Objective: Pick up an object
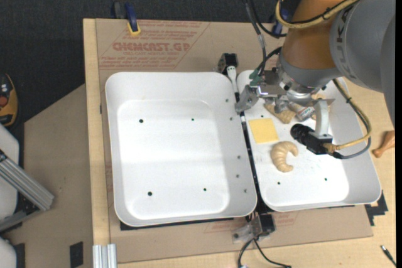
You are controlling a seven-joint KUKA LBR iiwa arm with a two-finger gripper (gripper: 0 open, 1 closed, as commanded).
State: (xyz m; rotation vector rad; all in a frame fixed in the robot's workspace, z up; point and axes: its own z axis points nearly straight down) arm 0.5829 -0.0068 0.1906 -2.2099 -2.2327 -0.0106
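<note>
A yellow square slab (262,130) lies flat in the right bin (352,188), near its left wall. Just in front of it, a tan croissant-shaped piece (284,155) rests on the bin floor. My gripper (287,107) is down in the back part of this bin, right behind the yellow slab. A pale tan object (281,112) shows partly under the gripper, mostly hidden by the wrist. I cannot see whether it sits between the fingers.
The left bin (125,88) stands beside the right one, and their walls meet near the yellow slab. Both rest on a cardboard sheet (157,44). A blue and yellow clamp (131,19) sits at the back left. The bulky grey and orange arm (326,22) overhangs the right bin's back.
</note>
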